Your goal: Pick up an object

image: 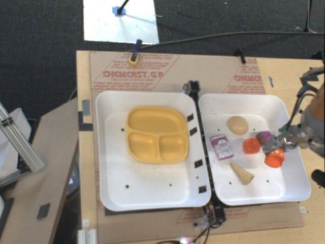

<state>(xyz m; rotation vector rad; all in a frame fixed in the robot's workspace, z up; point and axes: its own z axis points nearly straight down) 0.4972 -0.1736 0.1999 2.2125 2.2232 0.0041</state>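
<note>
Two white bins sit on the tabletop (167, 65). In the right bin (292, 184), the gripper (277, 147) meets an orange cup (274, 158); finger state cannot be determined. The left bin (114, 187) holds a yellow tray (156, 134).

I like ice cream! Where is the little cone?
The cone lies in the right-hand bin, near its front edge. It sits just below the small pink box and the red ball.
</note>
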